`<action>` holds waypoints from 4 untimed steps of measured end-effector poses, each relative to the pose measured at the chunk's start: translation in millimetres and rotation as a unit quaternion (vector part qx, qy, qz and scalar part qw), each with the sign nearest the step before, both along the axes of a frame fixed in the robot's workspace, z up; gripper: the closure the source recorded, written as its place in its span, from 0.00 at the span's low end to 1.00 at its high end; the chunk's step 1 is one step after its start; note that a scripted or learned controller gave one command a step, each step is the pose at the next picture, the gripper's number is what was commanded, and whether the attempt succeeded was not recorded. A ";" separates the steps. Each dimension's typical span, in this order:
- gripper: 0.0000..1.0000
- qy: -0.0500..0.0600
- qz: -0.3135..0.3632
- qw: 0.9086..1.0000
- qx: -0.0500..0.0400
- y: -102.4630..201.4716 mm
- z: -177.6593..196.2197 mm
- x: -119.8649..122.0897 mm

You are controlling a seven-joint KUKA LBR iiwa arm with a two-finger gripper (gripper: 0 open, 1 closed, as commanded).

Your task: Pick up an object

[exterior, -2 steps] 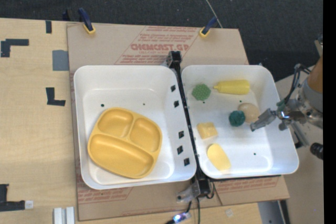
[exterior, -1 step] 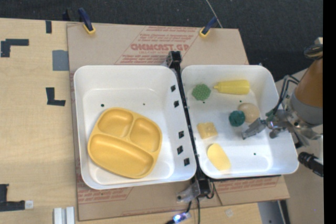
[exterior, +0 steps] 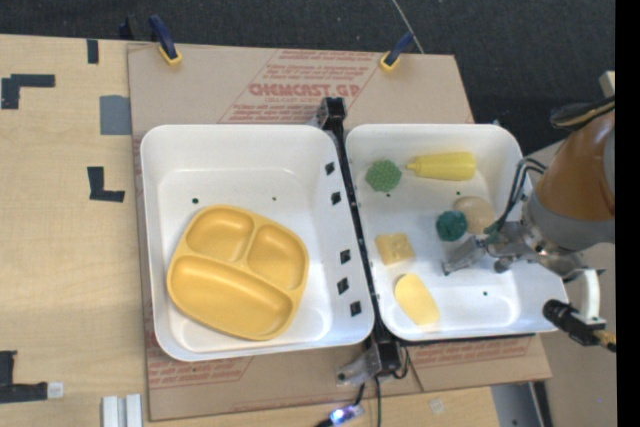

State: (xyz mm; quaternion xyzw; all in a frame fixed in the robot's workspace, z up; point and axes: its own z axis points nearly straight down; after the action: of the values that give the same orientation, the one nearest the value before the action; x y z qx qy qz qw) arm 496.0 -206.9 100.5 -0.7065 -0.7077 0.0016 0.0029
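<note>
Left bin: yellow divided tray, smooth moulded plastic, three compartments, lying flat. Right bin: green bumpy ball; yellow corn-like piece; pale spongy cube; smooth yellow oval; dark teal knobbly ball touching a tan rounded lump. Gripper low in right bin, just below the teal ball; spread or pressed together, cannot tell. Judgement: the teal ball is nearest, so centre over it, clear the tan lump, and close gently on its rounded sides.
</note>
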 end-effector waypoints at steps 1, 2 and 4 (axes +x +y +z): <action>1.00 -0.001 0.000 1.000 0.000 0.1 12.4 0.8; 1.00 -0.005 -0.001 1.000 -0.002 -6.6 70.9 -3.7; 1.00 -0.005 0.000 1.000 -0.002 -6.5 176.1 3.2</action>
State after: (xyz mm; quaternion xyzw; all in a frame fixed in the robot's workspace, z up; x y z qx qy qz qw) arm 499.1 -213.4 276.7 -0.7065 -0.7077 -0.0006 -0.0020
